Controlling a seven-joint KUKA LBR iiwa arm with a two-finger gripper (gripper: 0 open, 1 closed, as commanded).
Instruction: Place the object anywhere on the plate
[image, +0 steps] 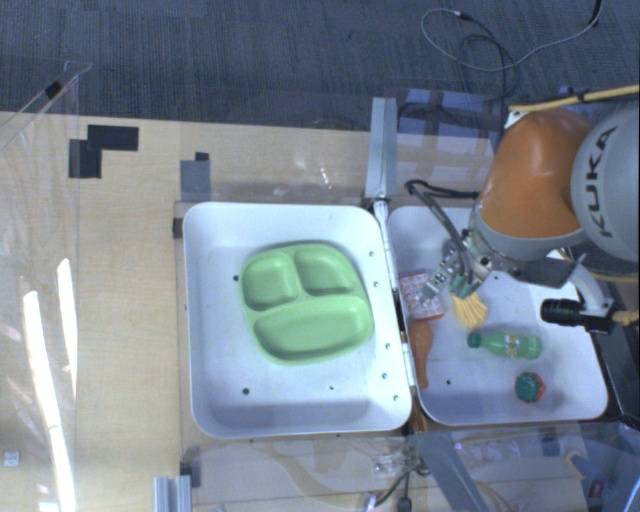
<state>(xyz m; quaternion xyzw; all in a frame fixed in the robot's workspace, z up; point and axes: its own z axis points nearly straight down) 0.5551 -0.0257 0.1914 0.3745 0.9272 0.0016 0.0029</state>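
Observation:
A light green plate (305, 300) with three compartments lies in the middle of the left bin (215, 390), with nothing on it. My gripper (452, 278) hangs low over the upper left part of the right bin (570, 405), below the orange wrist band. Just under it lie a yellow ridged object (469, 309) and a small pink and white packet (415, 291); the view does not tell whether the gripper touches either. A green bottle (507, 345) lies on its side to the lower right of the gripper.
A red and green ball-like toy (530, 386) sits near the right bin's front. A brown flat piece (421, 348) lies along that bin's left wall. The metal divider (398, 310) separates the two bins. The arm's body covers the right bin's far corner.

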